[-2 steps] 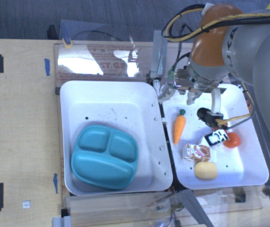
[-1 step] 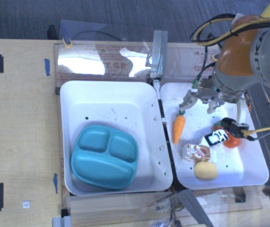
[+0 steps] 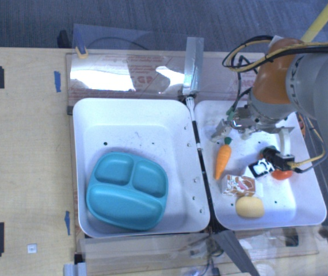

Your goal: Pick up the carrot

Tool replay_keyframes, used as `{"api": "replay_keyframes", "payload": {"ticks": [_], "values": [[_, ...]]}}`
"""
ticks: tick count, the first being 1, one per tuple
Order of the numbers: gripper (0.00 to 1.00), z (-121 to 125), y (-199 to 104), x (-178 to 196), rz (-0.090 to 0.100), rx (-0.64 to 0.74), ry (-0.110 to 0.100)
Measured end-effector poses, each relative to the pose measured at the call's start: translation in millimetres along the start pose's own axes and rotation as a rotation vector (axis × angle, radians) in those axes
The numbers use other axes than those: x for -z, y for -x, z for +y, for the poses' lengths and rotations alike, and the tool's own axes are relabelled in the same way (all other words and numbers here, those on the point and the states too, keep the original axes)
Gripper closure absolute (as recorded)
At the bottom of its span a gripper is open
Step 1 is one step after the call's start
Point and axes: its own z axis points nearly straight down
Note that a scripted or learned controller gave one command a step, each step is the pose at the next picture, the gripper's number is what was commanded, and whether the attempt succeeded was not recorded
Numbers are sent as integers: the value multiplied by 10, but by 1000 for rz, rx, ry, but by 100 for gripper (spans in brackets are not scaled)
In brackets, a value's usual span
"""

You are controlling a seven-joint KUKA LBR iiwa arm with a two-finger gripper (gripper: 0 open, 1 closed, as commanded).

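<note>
In right bin (image 3: 309, 210): carrot (image 3: 222, 160); left bin (image 3: 130, 117): blue tray (image 3: 128, 190).

Robot lab: marked bench (image 3: 20, 171), white bins (image 3: 147, 117).

Bare white floor lies open along the far edge of the left bin (image 3: 135, 119), while a blue divided tray (image 3: 128, 191) takes up its near half. The right bin (image 3: 319, 211) is more crowded. The carrot (image 3: 222, 160) lies close along its left wall, leaving little room on that side. A red-and-white packet (image 3: 239, 184) sits just beside the carrot's tip, and a yellow round item (image 3: 249, 207) is pressed against the packet at the near edge. A red item (image 3: 282, 175) lies toward the right wall. The gripper (image 3: 226, 130) hangs over the carrot's green top, and the arm (image 3: 302, 79) covers the far right corner. Open floor shows mid-bin, right of the carrot, and in the near right corner.
</note>
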Motion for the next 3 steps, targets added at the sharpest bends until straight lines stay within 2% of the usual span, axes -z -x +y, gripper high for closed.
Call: {"api": "replay_keyframes", "payload": {"ticks": [1,2,3], "values": [[0,-459,88,-7,2,-136,-4],[0,-534,-566,1020,3,-93,4],[0,-739,-491,969,2,113,-9]]}}
